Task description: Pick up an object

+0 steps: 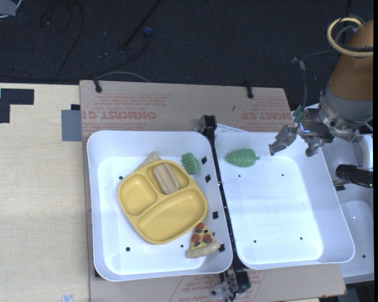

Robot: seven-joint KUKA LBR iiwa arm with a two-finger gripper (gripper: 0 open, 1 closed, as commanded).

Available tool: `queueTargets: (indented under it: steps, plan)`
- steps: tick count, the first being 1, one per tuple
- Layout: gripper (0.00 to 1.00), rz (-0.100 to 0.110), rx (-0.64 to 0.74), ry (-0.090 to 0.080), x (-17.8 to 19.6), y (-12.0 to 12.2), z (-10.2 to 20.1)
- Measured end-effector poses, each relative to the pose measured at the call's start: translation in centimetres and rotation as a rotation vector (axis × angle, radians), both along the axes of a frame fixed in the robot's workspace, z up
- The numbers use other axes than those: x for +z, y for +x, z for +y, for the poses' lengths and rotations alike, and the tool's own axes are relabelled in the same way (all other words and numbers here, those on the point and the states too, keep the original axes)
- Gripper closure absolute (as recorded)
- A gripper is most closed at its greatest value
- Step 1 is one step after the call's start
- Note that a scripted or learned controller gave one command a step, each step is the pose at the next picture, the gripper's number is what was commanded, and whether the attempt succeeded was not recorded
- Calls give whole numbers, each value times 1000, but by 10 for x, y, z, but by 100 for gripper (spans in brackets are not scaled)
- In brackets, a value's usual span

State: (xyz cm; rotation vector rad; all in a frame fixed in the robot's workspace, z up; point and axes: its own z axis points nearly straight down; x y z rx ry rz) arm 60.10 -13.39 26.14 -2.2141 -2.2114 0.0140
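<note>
1. The task's likeliest target, a bumpy green oval toy fruit (pixel 241 158), lies in the right white bin (pixel 283 257), at its upper left corner, close to the back wall.
2. To its right, near the bin's upper right rim, you have the grey two-finger gripper (pixel 297 142); its fingers are spread apart, with nothing between them.
3. A likely risk: the fruit sits so near the wall and the black divider (pixel 218 187) that a finger could strike the rim, or the rounded toy could roll away.
4. The left white bin (pixel 104 257) holds a yellow three-part plastic plate (pixel 162 206), a tan toy sausage (pixel 166 178), a second green bumpy piece (pixel 190 163) and a toy pizza slice (pixel 201 241).
</note>
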Motion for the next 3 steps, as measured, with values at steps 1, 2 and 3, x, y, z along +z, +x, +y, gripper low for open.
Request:
queueTargets:
  steps: [1,2,3]
  plan:
    - [0,-12,2,-2,7,2,0]
    - [0,-8,1,-1,-37,0,3]
    - [0,-8,1,-1,-82,2,0]
